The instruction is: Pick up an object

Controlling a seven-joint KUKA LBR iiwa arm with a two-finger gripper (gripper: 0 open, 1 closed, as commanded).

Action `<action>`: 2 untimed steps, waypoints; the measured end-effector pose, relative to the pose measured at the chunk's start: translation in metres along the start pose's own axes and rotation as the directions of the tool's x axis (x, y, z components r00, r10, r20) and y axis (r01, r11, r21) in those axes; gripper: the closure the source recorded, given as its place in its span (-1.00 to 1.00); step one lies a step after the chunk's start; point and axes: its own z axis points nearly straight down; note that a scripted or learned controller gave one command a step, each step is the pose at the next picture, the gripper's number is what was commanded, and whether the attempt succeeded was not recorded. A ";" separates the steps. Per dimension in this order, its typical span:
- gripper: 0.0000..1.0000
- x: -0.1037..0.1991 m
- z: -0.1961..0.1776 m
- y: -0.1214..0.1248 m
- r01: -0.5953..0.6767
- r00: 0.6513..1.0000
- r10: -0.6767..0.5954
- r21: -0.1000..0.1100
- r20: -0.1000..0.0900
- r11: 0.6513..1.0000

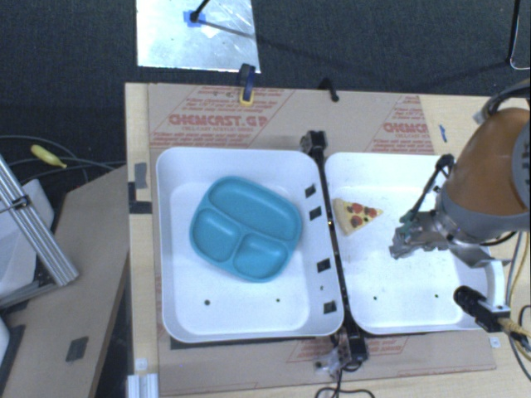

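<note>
The tool (408, 240) is seen low over the floor of the right bin (390, 309), carried by the arm (489, 177) from three o'clock. Whether it is spread or pressed together cannot be told, since its tip is small and dark against the white. Nothing is seen held in it. At about ten o'clock from the tool, near but apart from it, a pizza slice (355, 215) is seen lying flat by the bin's left wall. Further out at nine o'clock, across the divider, a blue tray (246, 228) is seen resting in the left bin (187, 305). The task is judged barely begun: the approach appears made, but the grasp and the lift are left to be done.
</note>
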 end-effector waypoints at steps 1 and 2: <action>1.00 0.092 0.012 0.016 0.005 1.000 -0.005 0.004 -0.003 1.000; 1.00 0.056 0.011 -0.002 -0.008 1.000 0.008 0.006 -0.001 1.000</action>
